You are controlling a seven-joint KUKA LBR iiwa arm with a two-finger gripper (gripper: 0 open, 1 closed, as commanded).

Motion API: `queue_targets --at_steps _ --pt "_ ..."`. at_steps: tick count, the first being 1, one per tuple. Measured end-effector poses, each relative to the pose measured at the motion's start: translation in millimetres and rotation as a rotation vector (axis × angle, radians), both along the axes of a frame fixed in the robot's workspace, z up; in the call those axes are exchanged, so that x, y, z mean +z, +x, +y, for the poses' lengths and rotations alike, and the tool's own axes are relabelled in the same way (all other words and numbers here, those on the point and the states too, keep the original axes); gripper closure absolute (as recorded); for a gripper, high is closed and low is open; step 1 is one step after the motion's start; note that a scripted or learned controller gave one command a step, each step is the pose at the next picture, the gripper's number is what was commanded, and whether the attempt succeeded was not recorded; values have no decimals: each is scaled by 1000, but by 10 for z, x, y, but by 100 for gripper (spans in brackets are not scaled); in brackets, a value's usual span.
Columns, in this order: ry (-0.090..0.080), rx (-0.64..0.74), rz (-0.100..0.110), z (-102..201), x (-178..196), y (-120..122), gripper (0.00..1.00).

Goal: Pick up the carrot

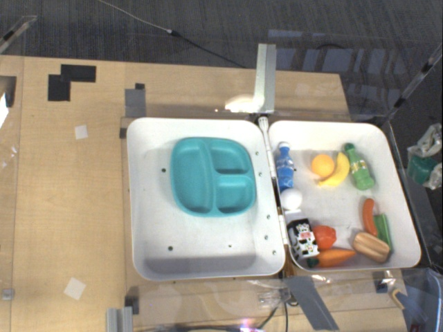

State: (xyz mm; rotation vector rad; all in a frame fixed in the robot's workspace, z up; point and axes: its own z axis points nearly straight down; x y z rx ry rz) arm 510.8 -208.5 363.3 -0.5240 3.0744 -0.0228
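The carrot point(336, 257) is orange and lies flat along the front wall of the right bin point(396, 185), its green end pointing left. It touches a red rounded item point(324, 236) behind it. A small black-and-white carton point(302, 238) stands at its left end, and a brown bread roll point(371, 246) lies just to its right.
Also in the right bin are a blue bottle point(284, 165), a white ball point(291, 199), an orange point(322, 164), a banana point(338, 171), a green bottle point(359, 168), and a red-orange stick point(369, 214) beside a green one point(383, 229). A teal divided plate point(212, 176) lies in the left bin point(149, 206).
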Motion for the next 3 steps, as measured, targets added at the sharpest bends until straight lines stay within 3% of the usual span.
queue_targets --at_steps 1,2,3 --pt "14 14 26 48 -1470 137 100" --pt "15 -317 17 42 -2592 362 100" --pt "18 -590 3 24 -1382 205 100"
